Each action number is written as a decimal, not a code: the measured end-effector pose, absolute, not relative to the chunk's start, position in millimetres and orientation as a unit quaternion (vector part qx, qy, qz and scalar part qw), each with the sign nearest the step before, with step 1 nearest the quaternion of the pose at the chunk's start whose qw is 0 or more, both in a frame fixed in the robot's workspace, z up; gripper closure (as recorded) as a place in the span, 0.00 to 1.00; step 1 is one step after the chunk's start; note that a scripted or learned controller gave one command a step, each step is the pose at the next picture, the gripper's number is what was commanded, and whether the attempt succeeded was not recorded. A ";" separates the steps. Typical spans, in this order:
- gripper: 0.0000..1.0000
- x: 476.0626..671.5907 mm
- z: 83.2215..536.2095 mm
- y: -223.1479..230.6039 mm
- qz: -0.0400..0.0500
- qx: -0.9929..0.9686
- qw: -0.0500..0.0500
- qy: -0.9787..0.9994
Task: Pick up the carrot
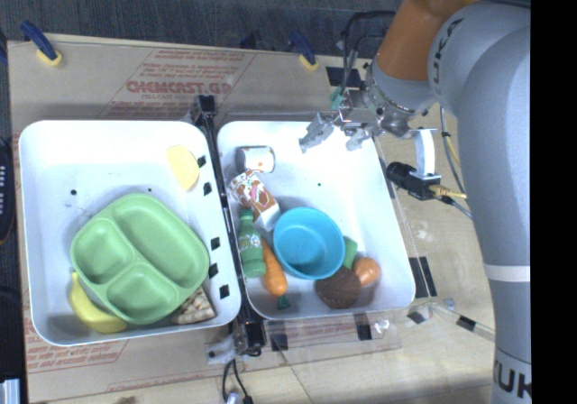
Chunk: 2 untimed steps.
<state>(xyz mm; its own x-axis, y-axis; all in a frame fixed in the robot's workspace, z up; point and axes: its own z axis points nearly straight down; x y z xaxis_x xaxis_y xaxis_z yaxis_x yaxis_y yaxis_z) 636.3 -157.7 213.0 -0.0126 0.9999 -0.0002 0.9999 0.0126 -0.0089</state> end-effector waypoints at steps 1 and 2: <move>0.00 480.4 274.3 -120.7 0.004 -0.832 0.004 -0.555; 0.00 474.9 197.2 -58.5 0.006 -0.835 0.007 -0.551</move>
